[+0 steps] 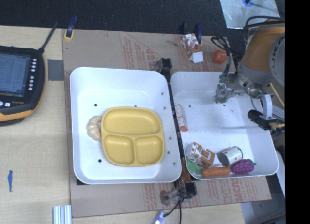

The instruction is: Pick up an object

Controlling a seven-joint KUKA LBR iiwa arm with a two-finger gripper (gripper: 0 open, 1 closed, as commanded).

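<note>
objects: carton [200, 154], can [230, 155], carrot [216, 171], grapes [242, 166] crowding right bin [203, 80] near edge | gripper [222, 95] hanging over far bare floor, grip state unclear | left bin [80, 121] carrying yellow tray [131, 135]

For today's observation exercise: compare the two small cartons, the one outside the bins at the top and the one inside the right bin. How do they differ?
The carton on the cardboard stands upright; the carton in the right bin lies tipped on its side.
The upright carton stands alone outside the bins; the tipped carton is crowded against a carrot and a green piece in the bin's near corner.
Both are small, printed in orange-brown and white.
</note>
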